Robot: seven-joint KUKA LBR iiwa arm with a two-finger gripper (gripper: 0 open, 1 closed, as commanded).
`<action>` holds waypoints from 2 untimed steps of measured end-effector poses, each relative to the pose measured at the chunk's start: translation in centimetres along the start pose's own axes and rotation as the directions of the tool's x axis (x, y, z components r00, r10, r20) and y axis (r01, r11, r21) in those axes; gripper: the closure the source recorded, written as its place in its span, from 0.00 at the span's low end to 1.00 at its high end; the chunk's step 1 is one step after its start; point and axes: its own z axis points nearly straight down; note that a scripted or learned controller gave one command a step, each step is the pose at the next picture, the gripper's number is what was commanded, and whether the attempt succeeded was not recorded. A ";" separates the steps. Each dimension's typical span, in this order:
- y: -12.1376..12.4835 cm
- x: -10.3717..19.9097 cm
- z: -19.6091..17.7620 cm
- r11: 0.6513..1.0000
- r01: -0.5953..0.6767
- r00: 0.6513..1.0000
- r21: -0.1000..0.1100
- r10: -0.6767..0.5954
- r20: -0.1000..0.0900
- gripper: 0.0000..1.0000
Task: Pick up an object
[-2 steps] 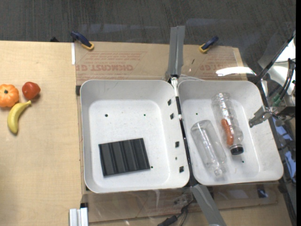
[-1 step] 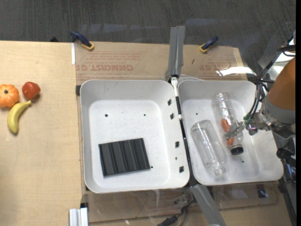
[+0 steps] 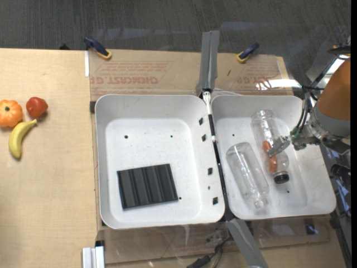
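The gripper (image 3: 280, 146) reaches in over the right bin (image 3: 312, 205) from its right rim, its tip touching or just over the bottle (image 3: 270, 144) with the black cap and red contents; how far the fingers are parted cannot be told, and nothing is plainly held. A second clear plastic bottle (image 3: 247, 176) lies slantwise just beside it — free floor stays along the bin's near and right edges. The left bin (image 3: 106, 149) holds a dark ribbed slab (image 3: 147, 185) near its front wall, with open white floor behind.
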 end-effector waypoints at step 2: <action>-0.3 2.7 4.8 1.000 0.015 1.000 0.001 -0.015 -0.001 0.00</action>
